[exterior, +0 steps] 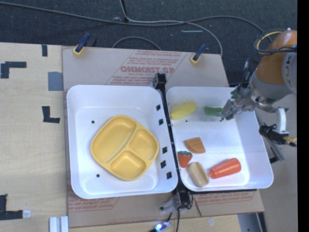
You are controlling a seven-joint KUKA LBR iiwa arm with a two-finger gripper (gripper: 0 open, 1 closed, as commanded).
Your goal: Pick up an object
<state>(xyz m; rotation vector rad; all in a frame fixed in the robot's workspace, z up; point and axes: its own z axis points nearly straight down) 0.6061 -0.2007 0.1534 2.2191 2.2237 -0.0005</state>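
The right bin [251, 144] holds a yellow corn-like piece [183, 110], a green piece [213, 111], a tan slice [194, 145], a small red strawberry-like piece [184, 158], a beige bread-like roll [197, 174] and an orange carrot-like piece [225, 168]. My gripper [227, 113] reaches in from the right and hangs low at the bin's back right, its tips right beside the green piece's right end. Whether the green piece sits between the tips is unclear.
The left bin [77, 144] holds a yellow divided plate [124, 146]. A black divider [166, 129] runs between the bins. Two yellow-and-blue clamps [81, 44] [198, 54] pin the cardboard behind. Cables cross the dark floor at the back.
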